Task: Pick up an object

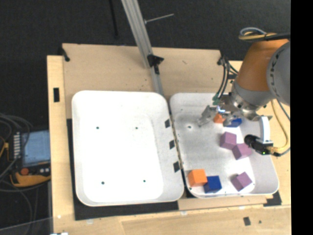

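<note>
Your tabletop (122, 65) is a pale wooden board set against a dark floor, and it carries two shallow white bins side by side. The left bin (83, 131) lies bare apart from a few small dark dots; the right bin (195, 141) holds all the blocks. Near its front edge you have an orange block (197, 176) touching a blue block (212, 184), with a purple block (241, 180) a little to their right. Further back, two more purple blocks (228, 140) (241, 151) sit close together. The arm reaches in from the right and its gripper (215, 112) hangs low over the back of the right bin, where a bit of orange and a small blue piece (234, 123) show just beside it. You cannot tell from here whether the jaws are spread or pressed together, nor whether anything sits between them; the wrist hides too much. So judge the task as not yet done: every block you can see plainly rests on the bin floor, none is lifted, and the grasp and the lift both appear to remain ahead.
</note>
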### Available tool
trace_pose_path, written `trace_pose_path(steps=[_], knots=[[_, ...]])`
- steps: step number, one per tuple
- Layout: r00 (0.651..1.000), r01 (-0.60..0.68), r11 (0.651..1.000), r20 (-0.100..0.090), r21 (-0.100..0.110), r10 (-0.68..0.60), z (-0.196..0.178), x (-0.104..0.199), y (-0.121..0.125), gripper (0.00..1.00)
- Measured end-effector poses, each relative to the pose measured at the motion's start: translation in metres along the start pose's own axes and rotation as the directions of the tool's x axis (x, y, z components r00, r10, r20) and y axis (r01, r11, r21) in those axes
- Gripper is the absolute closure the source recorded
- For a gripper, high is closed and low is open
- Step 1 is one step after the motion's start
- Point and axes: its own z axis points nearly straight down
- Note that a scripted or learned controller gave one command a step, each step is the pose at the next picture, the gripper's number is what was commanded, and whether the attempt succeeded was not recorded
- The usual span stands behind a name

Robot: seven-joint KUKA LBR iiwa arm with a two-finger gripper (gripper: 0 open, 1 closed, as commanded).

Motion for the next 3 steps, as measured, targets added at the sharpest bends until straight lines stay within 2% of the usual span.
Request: trace_pose_path(steps=[1, 2, 3], knots=[[1.0, -0.001, 1.0, 0.0, 0.0, 0.001, 0.043, -0.003, 0.003, 0.0], [1.0, -0.007, 1.0, -0.001, -0.008, 0.007, 0.029, -0.004, 0.004, 1.0], [1.0, -0.003, 1.0, 0.0, -0.01, 0.003, -0.019, -0.009, -0.002, 1.0]])
